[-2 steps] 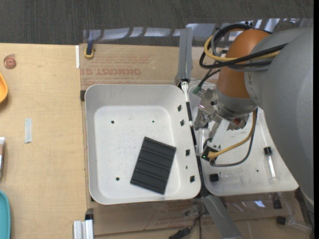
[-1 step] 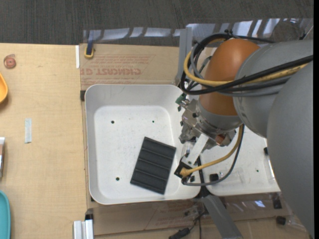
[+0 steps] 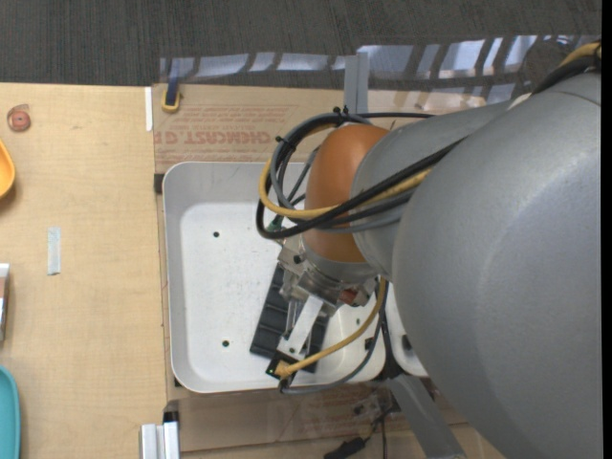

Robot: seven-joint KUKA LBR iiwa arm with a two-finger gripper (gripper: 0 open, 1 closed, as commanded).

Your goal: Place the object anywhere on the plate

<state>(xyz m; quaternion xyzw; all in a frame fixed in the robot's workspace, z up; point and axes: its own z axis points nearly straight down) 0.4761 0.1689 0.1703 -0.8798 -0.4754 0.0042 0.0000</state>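
My gripper (image 3: 320, 293) hangs low over the right half of a shallow white bin (image 3: 191, 256), under the orange band (image 3: 344, 194) of the wrist. The grey arm (image 3: 497, 256) reaches in from the right and covers the bin's right side. I make out no loose object on the bare bin floor to the left of the gripper. At the lower left edge of the view lies a teal curved thing (image 3: 7, 419) that may be a plate.
A wooden bench top (image 3: 86, 256) spreads to the left of the bin. On it lie a small pale strip (image 3: 54, 251) and, at the left edge, an orange piece (image 3: 5, 175). Brown cardboard (image 3: 249, 127) lies behind the bin.
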